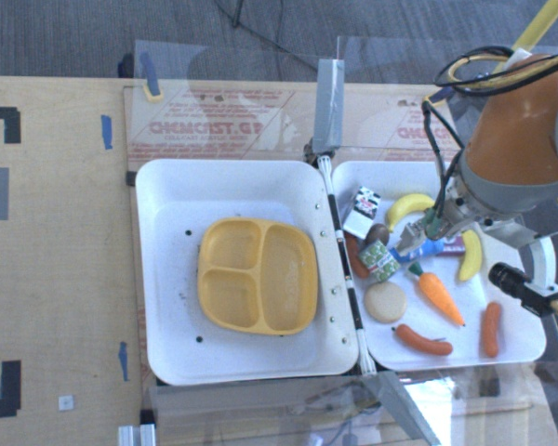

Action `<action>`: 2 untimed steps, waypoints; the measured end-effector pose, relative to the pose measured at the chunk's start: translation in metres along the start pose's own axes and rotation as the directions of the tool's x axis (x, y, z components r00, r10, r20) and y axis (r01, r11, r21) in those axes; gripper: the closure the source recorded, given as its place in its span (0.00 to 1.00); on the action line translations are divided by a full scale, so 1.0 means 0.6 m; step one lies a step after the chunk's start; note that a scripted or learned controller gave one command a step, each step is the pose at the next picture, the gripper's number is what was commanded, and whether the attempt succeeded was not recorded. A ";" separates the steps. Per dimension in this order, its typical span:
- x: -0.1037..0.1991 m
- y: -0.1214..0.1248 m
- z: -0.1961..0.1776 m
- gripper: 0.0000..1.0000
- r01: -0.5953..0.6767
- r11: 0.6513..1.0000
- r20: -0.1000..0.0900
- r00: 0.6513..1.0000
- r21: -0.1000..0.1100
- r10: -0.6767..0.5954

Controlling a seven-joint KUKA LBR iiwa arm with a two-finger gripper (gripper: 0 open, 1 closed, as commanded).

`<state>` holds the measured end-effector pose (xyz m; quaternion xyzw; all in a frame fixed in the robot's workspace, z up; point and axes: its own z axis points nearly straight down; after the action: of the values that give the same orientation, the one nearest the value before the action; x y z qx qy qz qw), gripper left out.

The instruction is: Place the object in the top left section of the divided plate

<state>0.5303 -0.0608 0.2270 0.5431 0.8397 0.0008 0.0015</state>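
The yellow divided plate (258,275) lies in the left bin (158,249), all its sections bare. In the right bin (530,347), the gripper (417,238) hangs over the toy food beside a banana (407,207); I cannot tell its grip.

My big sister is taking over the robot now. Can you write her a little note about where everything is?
Gripper: low in the right bin, among the toy food; cannot tell if it holds anything.
Yellow divided plate: in the left bin, nothing in its sections.
Right bin: carrot, bananas, sausages, round cookie, small boxes.
Done: nothing placed yet.
Left: pick one object and set it in the plate's top left section.
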 end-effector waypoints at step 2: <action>0.044 -0.073 0.071 1.00 0.246 0.969 -0.004 0.969 0.002 -0.246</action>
<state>0.4795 -0.0545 0.1845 0.4350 0.9004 0.0005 -0.0005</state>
